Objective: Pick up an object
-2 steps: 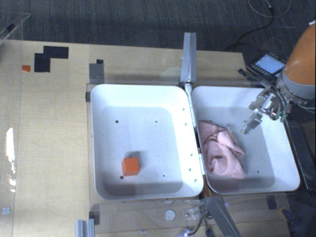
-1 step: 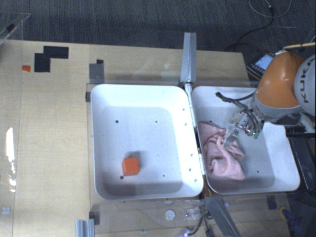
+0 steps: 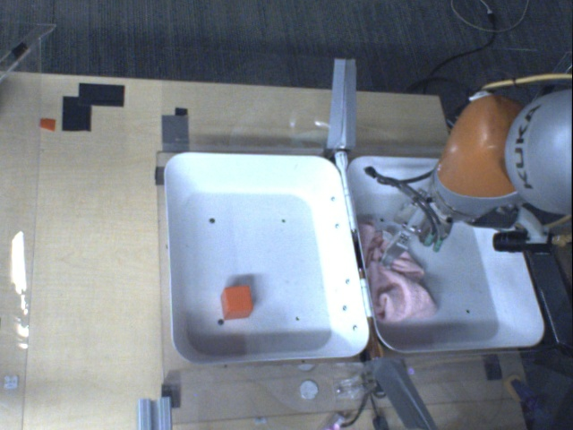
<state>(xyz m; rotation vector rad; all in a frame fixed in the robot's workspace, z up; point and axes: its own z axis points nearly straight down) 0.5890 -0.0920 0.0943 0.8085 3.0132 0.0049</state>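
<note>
Two shallow white bins sit side by side on the bench: the left bin [image 3: 192, 240] and the right bin [image 3: 510, 321]. The left one contains one orange block [image 3: 237, 302], a small cube. The right one contains one crumpled pink cloth [image 3: 400, 287] (it may be more than one piece bunched together; the folds make that hard to tell). One arm [image 3: 510, 155] with one gripper [image 3: 403, 237] reaches over the right bin. On the bench top beyond the bins lie two black patches [image 3: 89, 104], touching or nearly so, and one small orange marker [image 3: 47, 124] beside them.
</note>
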